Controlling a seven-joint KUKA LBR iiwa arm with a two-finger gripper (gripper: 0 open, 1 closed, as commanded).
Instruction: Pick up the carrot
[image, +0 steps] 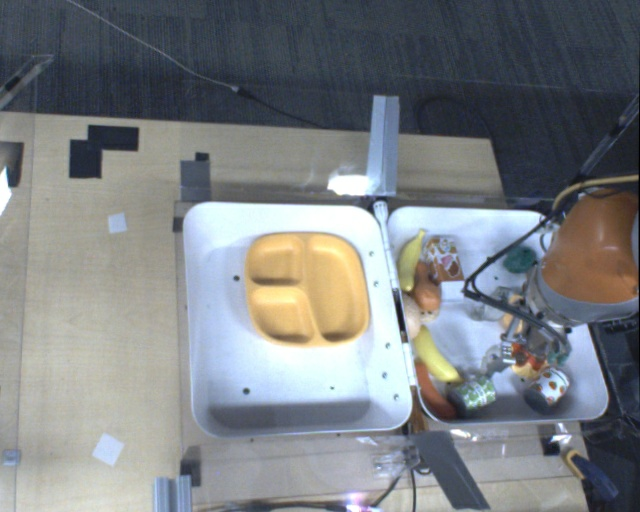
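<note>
Wood surface (90, 330) with two bins, and the carrot (432, 392) sits in the right bin (590, 400) at its lower-left corner under a banana (436, 355), long axis diagonal, left of the end effector (525, 355); can't tell its opening.

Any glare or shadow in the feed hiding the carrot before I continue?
Camera view: glare on the metal post above the bins, away from the food; soft shadow along the left bin's near wall; the carrot lies dim by the divider, half under a banana.
</note>
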